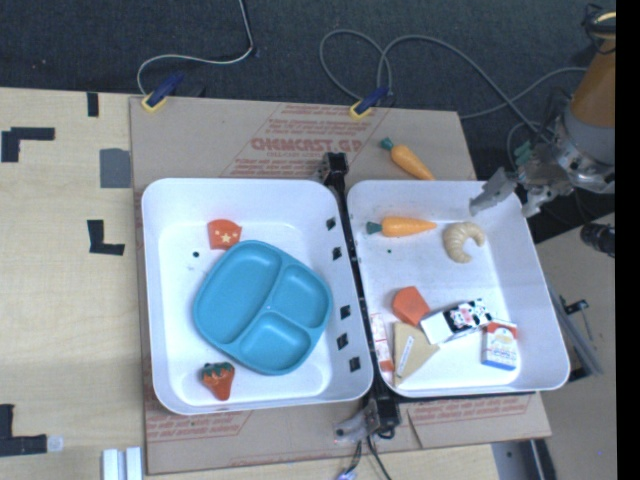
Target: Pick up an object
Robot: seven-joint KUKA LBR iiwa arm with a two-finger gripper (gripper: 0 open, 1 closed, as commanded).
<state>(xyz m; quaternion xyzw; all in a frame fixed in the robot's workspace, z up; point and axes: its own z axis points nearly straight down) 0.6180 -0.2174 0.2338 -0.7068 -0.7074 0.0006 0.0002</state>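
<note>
From my seat, the arm [598, 88] is cut off by the right edge of the frame, so I see little above its orange band. The gripper [505, 190] at the right bin's upper right corner is blurred; I cannot make out its fingers. The printing on the small cartons [470, 320] in the lower right is too small to read. A cable [240, 13] runs out past the top edge. Clips at the bottom centre [368, 426] are too murky to name.
</note>
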